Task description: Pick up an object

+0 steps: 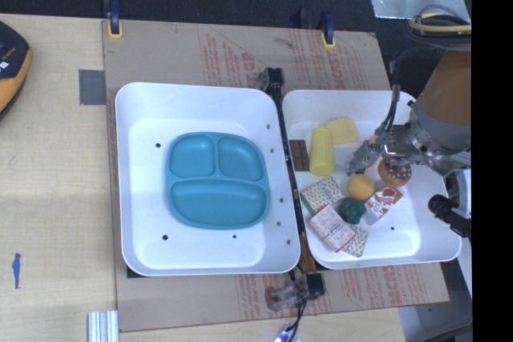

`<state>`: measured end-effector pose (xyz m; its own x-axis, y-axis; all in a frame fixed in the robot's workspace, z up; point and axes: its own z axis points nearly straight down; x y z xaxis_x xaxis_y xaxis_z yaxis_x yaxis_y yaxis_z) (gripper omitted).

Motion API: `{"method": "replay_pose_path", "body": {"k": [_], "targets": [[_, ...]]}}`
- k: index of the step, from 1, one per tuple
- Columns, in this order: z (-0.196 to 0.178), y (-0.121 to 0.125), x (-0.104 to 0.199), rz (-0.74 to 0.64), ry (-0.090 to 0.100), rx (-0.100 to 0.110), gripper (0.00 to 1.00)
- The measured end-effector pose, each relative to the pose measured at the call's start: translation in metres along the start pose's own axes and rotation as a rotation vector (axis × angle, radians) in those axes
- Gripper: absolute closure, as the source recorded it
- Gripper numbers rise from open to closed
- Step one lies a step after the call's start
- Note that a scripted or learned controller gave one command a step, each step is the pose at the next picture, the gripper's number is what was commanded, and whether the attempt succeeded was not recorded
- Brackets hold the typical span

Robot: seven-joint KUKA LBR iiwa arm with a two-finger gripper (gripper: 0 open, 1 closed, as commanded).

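Observation:
The right bin (417, 246) holds a heap of small items: a yellow cylinder (321, 150), a pale yellow block (344, 130), an orange ball (361, 187), a dark green ball (351, 210), patterned packets (333, 226) and a small red-and-white item (383, 200). My gripper (383, 160) hangs over the right half of this bin, just right of the yellow cylinder and above the orange ball. A brownish-orange round thing (394, 171) lies directly beneath the wrist. Nothing is visibly held between the fingers.
The left bin (136, 172) carries a blue three-compartment plate (217, 179). The grey arm with its orange band (447, 96) comes in from the right over the bin's rim. A yellow object (10, 68) lies at the far left of the bench.

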<state>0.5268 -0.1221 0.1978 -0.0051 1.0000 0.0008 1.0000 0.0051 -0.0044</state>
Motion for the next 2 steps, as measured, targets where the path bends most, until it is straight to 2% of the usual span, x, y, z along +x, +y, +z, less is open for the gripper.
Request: {"method": "replay_pose_path", "body": {"k": [1, 2], "targets": [[0.058, -0.001, -0.013, -0.001, -0.002, -0.007, 0.0], [0.105, 0.064, 0.011, -0.006, -0.002, -0.01, 0.0]]}}
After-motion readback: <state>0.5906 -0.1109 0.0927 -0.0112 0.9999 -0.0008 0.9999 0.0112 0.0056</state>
